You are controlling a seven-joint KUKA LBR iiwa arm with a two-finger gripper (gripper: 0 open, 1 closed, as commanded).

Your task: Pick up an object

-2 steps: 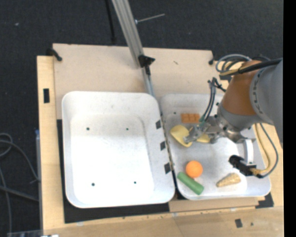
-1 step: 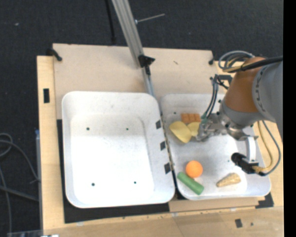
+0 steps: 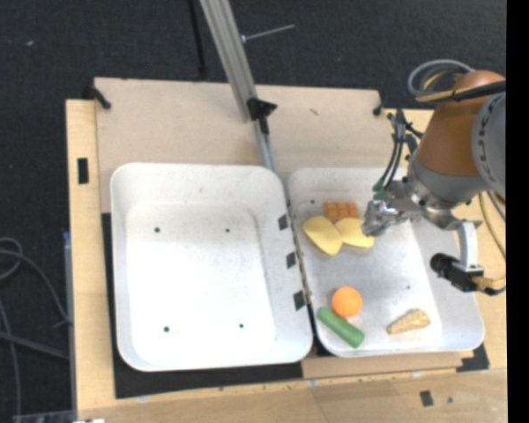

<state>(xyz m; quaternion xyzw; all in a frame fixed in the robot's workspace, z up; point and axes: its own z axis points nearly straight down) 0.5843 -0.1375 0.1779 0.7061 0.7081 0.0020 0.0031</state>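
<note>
Claw [image 3: 376, 219] low over yellow pieces [image 3: 335, 234] in right bin [image 3: 441, 329]; finger spread, grip unclear.

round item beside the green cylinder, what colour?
Orange: the ball in the right bin, by the green cylinder. Clearest in the camera view.

bins [image 3: 203, 179] showing white, black-specked | banana pieces [image 3: 335, 234] showing yellow | waffle [image 3: 340, 210] showing orange-brown | ball [image 3: 346, 302] showing orange | cucumber [image 3: 339, 327] showing green | wedge [image 3: 409, 322] showing tan | bench [image 3: 176, 117] showing beige
</note>
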